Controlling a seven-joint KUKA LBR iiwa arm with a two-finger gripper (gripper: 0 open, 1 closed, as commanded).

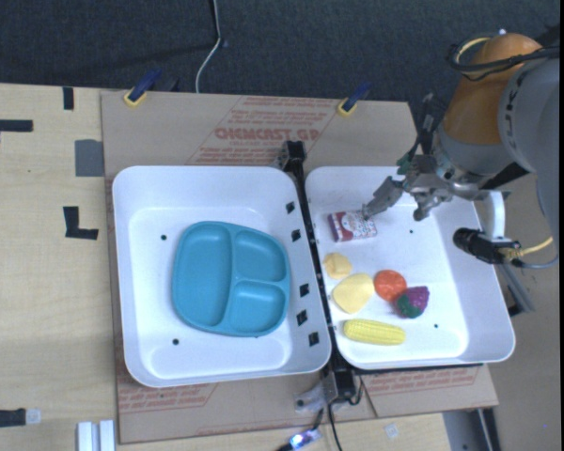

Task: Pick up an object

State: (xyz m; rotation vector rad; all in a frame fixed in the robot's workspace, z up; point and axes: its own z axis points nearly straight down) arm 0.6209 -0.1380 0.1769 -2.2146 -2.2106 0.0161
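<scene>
We see the gripper point(398, 195) low over the right bin point(470, 332), toward its far edge, fingers spread with nothing between them. One fingertip point(374, 207) sits just beside a small red-and-white packet point(350, 226). Toward the near edge lie a lemon point(352, 292), tomato point(389, 283), corn cob point(374, 332) and strawberry point(413, 302). The left bin point(141, 252) holds a blue divided plate point(230, 277).

Claw point(368, 210) at red-white packet point(351, 226), right bin point(470, 332); blue tray point(230, 277) left bin point(136, 252)

Blue plate point(231, 278) — left bin point(136, 252)
</scene>
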